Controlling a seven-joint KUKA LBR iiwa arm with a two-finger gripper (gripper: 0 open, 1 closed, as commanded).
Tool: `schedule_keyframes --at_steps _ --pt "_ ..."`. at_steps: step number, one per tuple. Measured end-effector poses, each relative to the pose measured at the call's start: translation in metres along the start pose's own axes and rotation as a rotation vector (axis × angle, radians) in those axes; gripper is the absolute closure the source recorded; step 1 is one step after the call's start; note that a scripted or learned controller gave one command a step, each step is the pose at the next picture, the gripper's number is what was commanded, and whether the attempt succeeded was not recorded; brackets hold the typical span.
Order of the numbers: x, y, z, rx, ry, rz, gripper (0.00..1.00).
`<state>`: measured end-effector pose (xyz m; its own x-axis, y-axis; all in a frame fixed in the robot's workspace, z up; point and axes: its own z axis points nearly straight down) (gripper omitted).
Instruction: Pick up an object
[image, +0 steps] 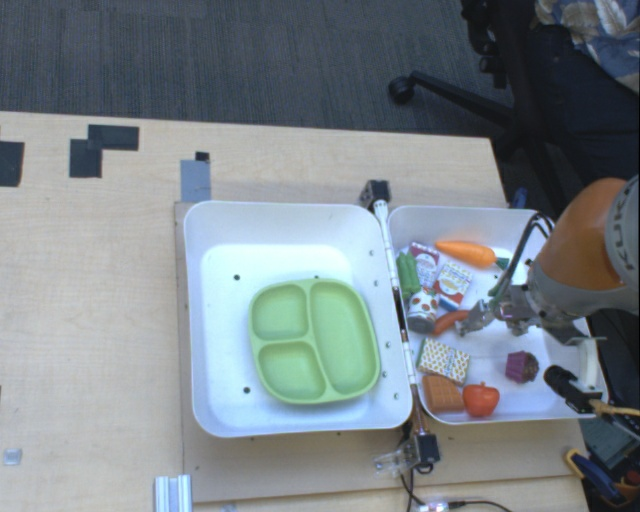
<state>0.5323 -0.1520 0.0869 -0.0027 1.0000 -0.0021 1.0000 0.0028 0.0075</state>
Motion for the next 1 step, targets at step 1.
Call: schedule_keyframes --at_steps 1 --pt "0.0001 0.0022 -0.0117 -0.006 -0.001 -0.002 1.00"
